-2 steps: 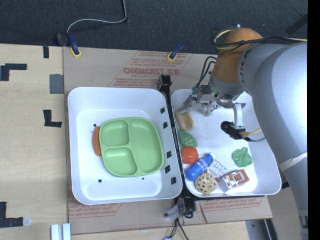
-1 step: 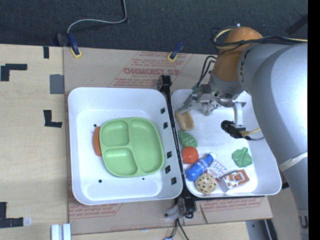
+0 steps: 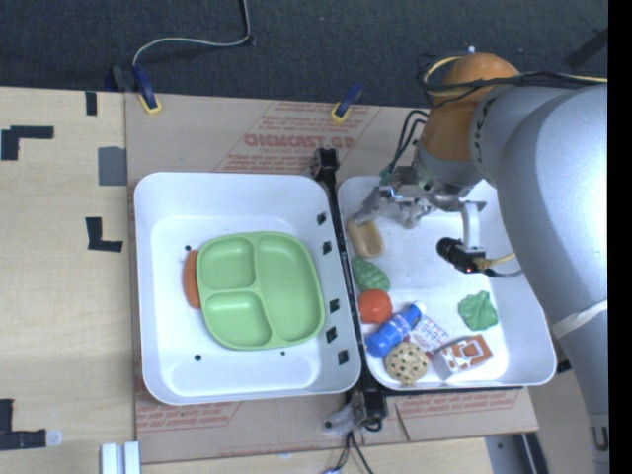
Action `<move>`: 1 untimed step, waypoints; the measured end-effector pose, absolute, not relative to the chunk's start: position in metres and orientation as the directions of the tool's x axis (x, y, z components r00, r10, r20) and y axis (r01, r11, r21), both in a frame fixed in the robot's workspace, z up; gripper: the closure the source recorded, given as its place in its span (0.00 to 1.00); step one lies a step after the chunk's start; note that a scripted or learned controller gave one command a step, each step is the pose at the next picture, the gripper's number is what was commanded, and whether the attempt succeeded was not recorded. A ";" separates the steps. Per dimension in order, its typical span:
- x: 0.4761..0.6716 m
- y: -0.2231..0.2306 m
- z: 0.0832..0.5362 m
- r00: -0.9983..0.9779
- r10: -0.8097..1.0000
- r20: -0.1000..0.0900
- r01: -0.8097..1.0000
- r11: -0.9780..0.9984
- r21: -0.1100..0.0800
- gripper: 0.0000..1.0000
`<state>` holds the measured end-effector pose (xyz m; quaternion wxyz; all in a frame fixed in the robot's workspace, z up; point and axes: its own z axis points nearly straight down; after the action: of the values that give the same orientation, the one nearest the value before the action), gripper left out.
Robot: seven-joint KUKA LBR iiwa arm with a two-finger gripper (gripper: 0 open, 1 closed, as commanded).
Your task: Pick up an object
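Where the cookie (image 3: pixel 406 362) lies: front of the right bin (image 3: pixel 520 336), touching the box (image 3: pixel 462 354); flat and hard, probably a toy, low for a pinch from above.
Box: small carton at the front, lying flat; light, likely thin-walled, best taken across its narrow sides.
Bottle (image 3: pixel 393 330): blue, on its side between the cookie and the tomato (image 3: pixel 373 305); round and smooth, so it may roll out of a pinch unless it is taken across the body.
Tomato: just behind the bottle; round, slick-looking, apt to squirt sideways.
Leaf (image 3: pixel 478 310): green, alone at the right; thin, light, floppy, hard to catch.
Green lump (image 3: pixel 363 270): against the left wall, between the tomato and the bun (image 3: pixel 365 237); the wall crowds one side.
Tray (image 3: pixel 262 289): in the left bin (image 3: pixel 168 215), wide and rigid, with a carrot (image 3: pixel 190 276) tucked at its left edge; too broad for a grip except at the rim.
Bun: tan, near the far left corner of the right bin; the likeliest target, seemingly light and firm, best held across its short width.
Gripper (image 3: pixel 397 205): just behind and right of the bun, low over the bin; whether it is released or clenched cannot be told, and nothing is seen in it.
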<state>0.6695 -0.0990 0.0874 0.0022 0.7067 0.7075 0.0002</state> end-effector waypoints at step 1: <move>0.669 -0.097 0.088 0.001 1.000 -0.006 1.000 -0.001 0.004 0.00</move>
<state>0.6693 -0.0970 0.0876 0.0033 0.7073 0.7069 -0.0007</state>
